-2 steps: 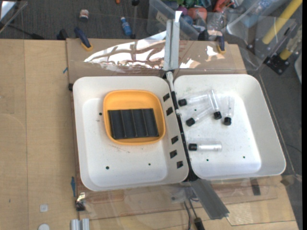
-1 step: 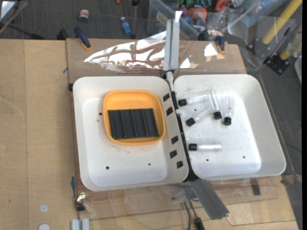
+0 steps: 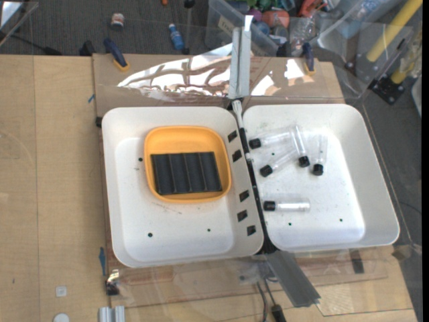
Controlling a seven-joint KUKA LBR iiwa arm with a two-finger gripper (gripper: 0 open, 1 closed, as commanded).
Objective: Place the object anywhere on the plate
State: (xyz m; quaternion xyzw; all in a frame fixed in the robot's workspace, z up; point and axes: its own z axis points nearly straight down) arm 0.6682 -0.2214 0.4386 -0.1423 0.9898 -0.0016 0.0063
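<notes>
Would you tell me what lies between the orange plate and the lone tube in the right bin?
In the camera view, the bins' joined rims with a row of black clips separate the plate from the lone tube; otherwise bare white bin floor.

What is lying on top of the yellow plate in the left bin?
A black ribbed rack lies flat on the yellow plate, covering most of its floor. What is beneath the rack cannot be seen.

The wooden bench (image 3: 47, 180) bears two shallow white bins, left bin (image 3: 127, 237) touching right bin (image 3: 375, 220).
</notes>
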